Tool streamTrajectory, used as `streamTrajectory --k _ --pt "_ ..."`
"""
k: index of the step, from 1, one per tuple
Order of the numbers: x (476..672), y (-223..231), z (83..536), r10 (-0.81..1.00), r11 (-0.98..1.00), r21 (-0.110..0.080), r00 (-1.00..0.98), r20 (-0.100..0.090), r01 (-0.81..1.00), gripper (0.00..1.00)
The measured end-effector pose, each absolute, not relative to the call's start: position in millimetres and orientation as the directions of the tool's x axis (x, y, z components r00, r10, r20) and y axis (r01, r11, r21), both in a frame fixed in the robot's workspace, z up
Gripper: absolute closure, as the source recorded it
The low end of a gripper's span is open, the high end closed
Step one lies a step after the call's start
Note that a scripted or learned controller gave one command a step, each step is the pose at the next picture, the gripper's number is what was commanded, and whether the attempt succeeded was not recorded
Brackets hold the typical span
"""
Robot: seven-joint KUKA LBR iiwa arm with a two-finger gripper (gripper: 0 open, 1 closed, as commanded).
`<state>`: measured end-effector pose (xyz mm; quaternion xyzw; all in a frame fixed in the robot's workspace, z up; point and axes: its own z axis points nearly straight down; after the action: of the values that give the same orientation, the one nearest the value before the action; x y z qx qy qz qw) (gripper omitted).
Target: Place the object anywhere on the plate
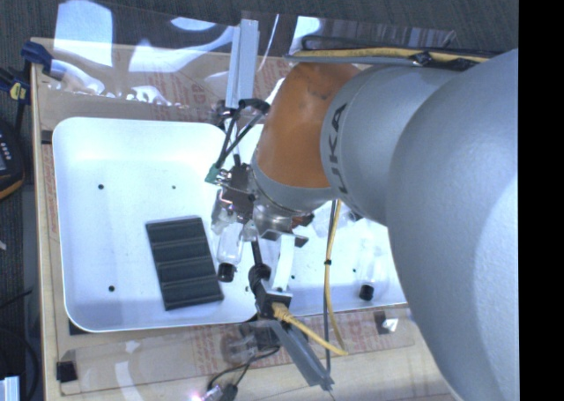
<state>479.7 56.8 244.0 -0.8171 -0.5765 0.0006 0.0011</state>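
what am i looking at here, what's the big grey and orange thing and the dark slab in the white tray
This is one picture from a camera fixed above a workbench, looking down at a slant. The big grey shape with the orange band is a robot arm reaching in from the right. At its tip is the end effector, the part meant for grasping; it hangs over the right edge of the left white bin. I cannot tell from this angle whether it is open or shut, and nothing can be seen held in it. The dark ribbed slab lies flat on the floor of that bin, just left of the end effector. A second white bin sits to the right, mostly hidden under the arm. Yellow cable runs along the arm.
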Motion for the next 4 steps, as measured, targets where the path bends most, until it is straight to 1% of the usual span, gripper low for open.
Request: streamTrajectory --k 1,2,3,4 --pt "492.5 116.7 163.9 0.910 -0.416 -0.008 0.416 -0.004 0.910 1.00" --pt "543.5 93.1 190.2 0.951 -0.308 -0.006 0.308 -0.002 0.951 1.00" --pt "521.0 33.3 189.3 0.719 -0.695 -0.009 0.695 -0.006 0.719 1.00" --pt "570.2 98.2 201.3 0.443 -0.896 -0.004 0.896 -0.005 0.443 1.00"
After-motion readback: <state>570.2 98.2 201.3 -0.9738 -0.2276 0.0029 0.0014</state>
